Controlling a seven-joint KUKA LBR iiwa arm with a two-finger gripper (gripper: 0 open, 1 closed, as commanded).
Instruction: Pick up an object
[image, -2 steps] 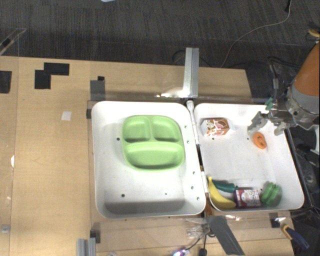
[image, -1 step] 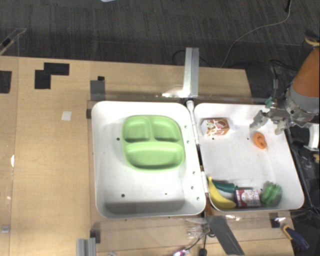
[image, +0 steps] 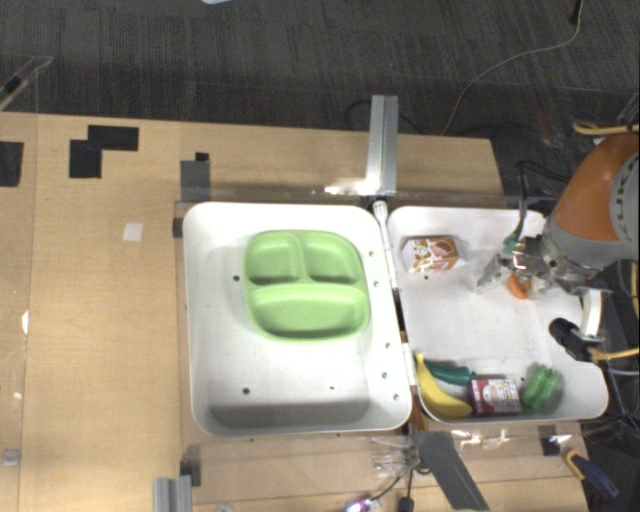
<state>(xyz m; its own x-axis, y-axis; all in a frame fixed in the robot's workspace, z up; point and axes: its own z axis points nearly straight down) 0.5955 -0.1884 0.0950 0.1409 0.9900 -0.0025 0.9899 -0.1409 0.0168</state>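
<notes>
Approach/grasp step: gripper (image: 517, 268) low at 2 o'clock in right bin (image: 470, 330), over small orange item (image: 518, 286); fingers' spread — cannot tell; next move, judged: close on it, lift straight, verify hold

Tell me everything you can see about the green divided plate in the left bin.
The green divided plate is light green, looks like matte plastic, and has a rounded rectangular shape. It has three compartments: two smaller ones on the far side and one wide one on the near side. All three look empty. It lies flat and upright on the floor of the left bin, toward the far right part, close to the wall shared with the right bin. Nothing else touches it.
</notes>
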